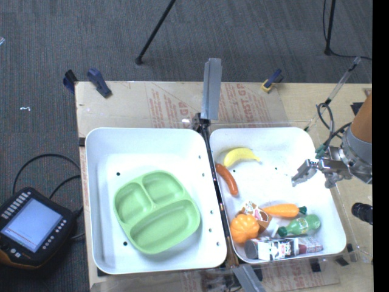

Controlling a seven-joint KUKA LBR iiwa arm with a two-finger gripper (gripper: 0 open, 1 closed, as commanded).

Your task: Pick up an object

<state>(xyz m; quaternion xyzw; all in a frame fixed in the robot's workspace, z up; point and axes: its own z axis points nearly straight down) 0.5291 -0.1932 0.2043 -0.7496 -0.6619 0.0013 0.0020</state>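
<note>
In the right bin [285, 135] lie a yellow banana [240, 156], a red sausage [227, 179], a carrot [281, 210], a green bottle [301, 225], an orange pumpkin [244, 228], a small brown and white packet [256, 212] and a carton [282, 247] on its side. My gripper [316, 175] hovers over this bin's right side, above and to the right of the carrot. It is open, and nothing sits between its fingers [302, 173].
A green divided plate [158, 210] rests in the left bin [100, 163]. A grey post [211, 90] stands behind the wall where the bins meet. Clamps sit on the bench's back edge, and a teach pendant [30, 224] lies on the floor at the left.
</note>
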